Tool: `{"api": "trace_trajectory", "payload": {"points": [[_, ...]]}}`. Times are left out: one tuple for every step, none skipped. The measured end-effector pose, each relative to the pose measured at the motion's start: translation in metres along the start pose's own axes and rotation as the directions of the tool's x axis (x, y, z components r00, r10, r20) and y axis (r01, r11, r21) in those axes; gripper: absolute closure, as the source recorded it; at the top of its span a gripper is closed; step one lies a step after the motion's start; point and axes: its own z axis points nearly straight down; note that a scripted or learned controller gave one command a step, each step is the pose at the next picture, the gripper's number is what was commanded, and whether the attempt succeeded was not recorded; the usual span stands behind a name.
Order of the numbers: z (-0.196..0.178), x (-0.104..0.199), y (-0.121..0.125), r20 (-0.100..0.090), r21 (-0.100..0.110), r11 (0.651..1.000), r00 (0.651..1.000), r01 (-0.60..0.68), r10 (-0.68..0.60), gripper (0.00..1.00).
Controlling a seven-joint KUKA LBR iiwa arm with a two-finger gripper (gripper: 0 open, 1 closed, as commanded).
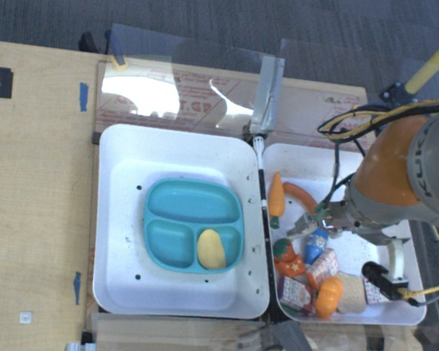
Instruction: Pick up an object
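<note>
The wooden tabletop (31, 190) carries two shallow white bins side by side. The left bin (128, 153) holds a teal divided tray (193, 203) with three compartments. A yellow oval object (212, 249) lies in the tray's lower right compartment, overlapping the divider toward the lower left one.

The right bin (415, 314) holds a cluster of small objects near its left and front walls. An orange carrot-shaped piece (277, 196) lies beside the left wall, with a curved orange-red piece (302, 195) just to its right. Below them sit a red and green item (287, 260), a blue and white packet (316, 246), a patterned red and white packet (294, 293) and a rounded orange item (328, 295).

The hand (313, 222) sits low in the right bin, just above the blue and white packet. Whether its jaws are open, closed or gripping anything cannot be told from this view. The grey arm with its orange band (388, 169) reaches in from the right
</note>
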Motion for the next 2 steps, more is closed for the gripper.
{"api": "trace_trajectory", "payload": {"points": [[-0.008, 0.0, 0.0, 0.0, 0.001, 1.0, 1.0, 0.0, 0.0, 1.0], [-0.121, 0.104, 0.071, -0.005, -0.009, 1.0, 1.0, 0.022, -0.022, 1.0]]}}
